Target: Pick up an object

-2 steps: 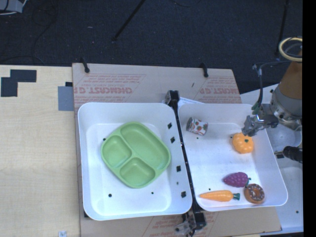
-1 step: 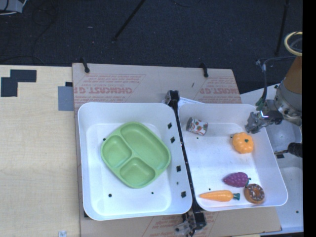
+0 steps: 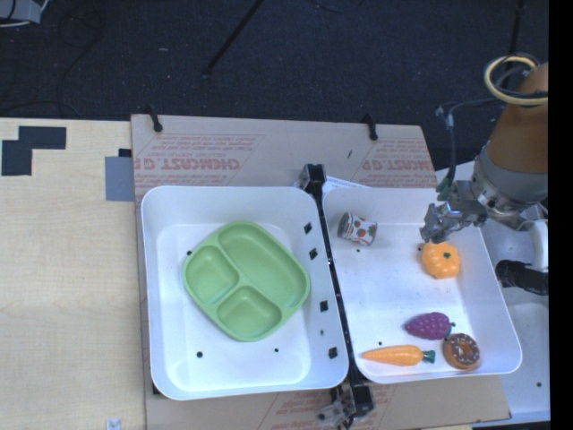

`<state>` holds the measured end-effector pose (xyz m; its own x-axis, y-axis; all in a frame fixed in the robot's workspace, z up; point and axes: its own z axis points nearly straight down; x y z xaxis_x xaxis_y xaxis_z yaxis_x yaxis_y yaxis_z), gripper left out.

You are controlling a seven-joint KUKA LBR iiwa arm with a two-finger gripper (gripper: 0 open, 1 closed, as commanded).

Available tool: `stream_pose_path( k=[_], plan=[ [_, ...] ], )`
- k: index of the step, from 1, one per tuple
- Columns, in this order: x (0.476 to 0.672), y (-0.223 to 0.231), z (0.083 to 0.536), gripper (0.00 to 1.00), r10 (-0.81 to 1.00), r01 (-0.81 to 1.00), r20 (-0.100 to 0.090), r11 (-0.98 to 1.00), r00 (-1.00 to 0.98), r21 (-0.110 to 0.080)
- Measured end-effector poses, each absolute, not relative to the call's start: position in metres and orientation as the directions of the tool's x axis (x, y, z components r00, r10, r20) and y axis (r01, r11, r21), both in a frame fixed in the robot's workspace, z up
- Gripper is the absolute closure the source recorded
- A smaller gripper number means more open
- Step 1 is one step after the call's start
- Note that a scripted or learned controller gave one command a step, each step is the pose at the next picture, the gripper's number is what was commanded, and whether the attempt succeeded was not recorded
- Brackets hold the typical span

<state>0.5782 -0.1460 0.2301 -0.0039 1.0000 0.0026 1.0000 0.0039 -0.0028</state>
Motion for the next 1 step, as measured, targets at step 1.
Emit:
stream_pose_path(
  k=[1],
  plan=[
    [0.5620, -0.0960, 0.2386, 1.00, 1.000, 1.000, 0.003, 0.004, -0.004, -0.004]
  ],
)
